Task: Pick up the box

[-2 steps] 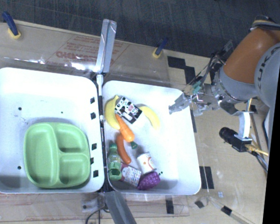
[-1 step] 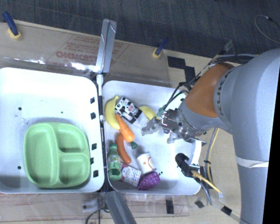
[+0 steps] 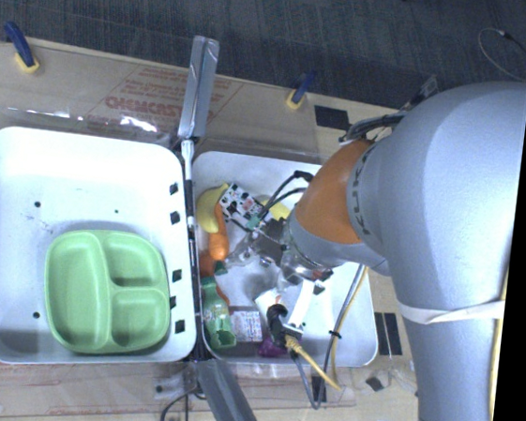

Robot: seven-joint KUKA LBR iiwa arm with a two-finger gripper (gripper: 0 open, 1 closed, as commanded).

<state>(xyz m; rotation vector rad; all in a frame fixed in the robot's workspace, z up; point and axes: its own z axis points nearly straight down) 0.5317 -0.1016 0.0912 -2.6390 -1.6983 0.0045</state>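
Observation:
The box (image 3: pixel 239 203) is a small white carton with dark and coloured print. It lies tilted near the back left of the right bin (image 3: pixel 357 355), resting against a yellow banana-shaped item (image 3: pixel 209 207). My gripper (image 3: pixel 260 249) hangs low over the middle of that bin, just right of and nearer than the box, under the orange band of the arm (image 3: pixel 332 203). Much of the bin floor is hidden by the arm.
Along the right bin's left wall lie an orange item (image 3: pixel 217 245), a green bottle (image 3: pixel 213 308) with a label, and something purple (image 3: pixel 272 347) near the front. The left bin (image 3: pixel 22 168) holds a green divided plate (image 3: pixel 108 289). Cables trail over the right bin's front rim.

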